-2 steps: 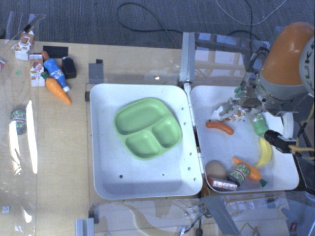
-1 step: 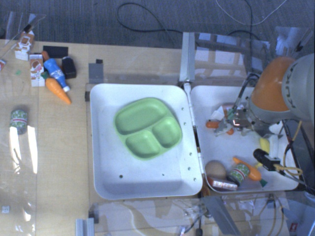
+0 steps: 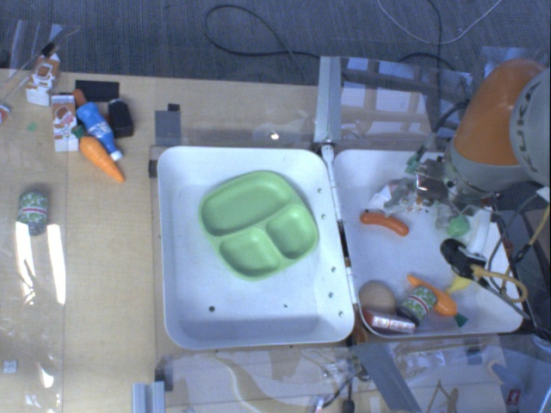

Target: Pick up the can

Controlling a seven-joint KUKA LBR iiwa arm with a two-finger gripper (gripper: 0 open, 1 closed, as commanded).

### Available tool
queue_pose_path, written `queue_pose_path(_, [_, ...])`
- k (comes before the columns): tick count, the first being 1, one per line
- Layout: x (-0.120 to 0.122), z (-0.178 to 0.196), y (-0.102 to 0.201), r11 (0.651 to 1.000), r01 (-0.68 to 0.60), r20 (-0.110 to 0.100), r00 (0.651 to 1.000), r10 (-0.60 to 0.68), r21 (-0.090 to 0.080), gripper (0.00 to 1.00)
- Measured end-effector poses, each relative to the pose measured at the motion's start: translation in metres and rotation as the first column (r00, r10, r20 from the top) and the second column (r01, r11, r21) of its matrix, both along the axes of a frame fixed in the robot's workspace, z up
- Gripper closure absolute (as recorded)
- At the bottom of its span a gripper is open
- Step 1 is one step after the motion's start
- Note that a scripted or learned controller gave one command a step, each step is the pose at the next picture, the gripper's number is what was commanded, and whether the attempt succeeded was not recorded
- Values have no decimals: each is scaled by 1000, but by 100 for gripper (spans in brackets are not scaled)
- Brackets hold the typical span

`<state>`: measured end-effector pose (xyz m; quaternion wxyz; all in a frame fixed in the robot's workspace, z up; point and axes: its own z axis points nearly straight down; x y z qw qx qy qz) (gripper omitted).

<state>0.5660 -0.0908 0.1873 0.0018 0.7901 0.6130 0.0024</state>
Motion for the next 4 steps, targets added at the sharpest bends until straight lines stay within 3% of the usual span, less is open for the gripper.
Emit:
queue_pose_path(1, [29,-81,-40,979,204,14,979,-204,1,0])
queue_pose_path(2, [29,-81,-40,979,203,14,979,-203,1,0])
queue_pose_path(3, [92,-102,-60,932,362,-35,931,-362,4,0])
queue_pose_path(4, [92,-103,-62,955,298,-38,954,-297,8,0])
